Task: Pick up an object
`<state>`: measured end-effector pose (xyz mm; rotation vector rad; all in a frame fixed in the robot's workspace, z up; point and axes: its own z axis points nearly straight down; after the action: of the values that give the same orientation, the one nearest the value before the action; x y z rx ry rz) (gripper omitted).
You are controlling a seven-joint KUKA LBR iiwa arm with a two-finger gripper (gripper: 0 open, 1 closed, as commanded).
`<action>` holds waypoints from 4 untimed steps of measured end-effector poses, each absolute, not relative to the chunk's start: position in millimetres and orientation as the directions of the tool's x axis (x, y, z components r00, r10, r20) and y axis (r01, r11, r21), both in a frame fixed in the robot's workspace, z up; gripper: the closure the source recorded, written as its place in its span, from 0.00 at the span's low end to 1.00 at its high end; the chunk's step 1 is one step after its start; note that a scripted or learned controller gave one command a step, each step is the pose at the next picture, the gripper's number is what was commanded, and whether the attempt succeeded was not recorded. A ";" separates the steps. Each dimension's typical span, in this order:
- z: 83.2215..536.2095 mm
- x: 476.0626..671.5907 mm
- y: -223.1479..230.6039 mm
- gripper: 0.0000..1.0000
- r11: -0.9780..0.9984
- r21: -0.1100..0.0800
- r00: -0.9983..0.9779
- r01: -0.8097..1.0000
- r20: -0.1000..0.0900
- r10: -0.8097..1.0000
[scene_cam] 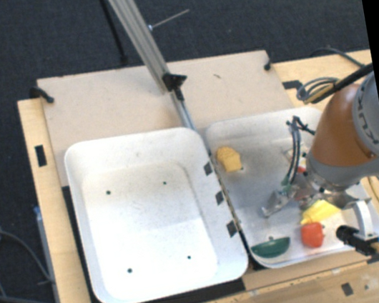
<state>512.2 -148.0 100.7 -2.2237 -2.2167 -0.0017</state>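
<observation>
Hand state unreadable (fingers blurred), low in right bin, arm hiding part of yellow object.

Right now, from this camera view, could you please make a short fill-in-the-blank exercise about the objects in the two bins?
1. The red object lies in the ____ bin in the camera view.
2. The dark green object rests near that bin's ____ edge in the picture.
3. The pale yellow object lies close to the ____ between the two bins.
4. The arm has an ____ band above its wrist.

Missing words: right; bottom; divide; orange
</observation>
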 end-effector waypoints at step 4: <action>242.4 529.2 -96.3 1.00 0.008 0.004 -0.008 1.000 0.001 1.000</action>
<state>529.2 -96.3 242.4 -2.2138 -2.2325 -0.0060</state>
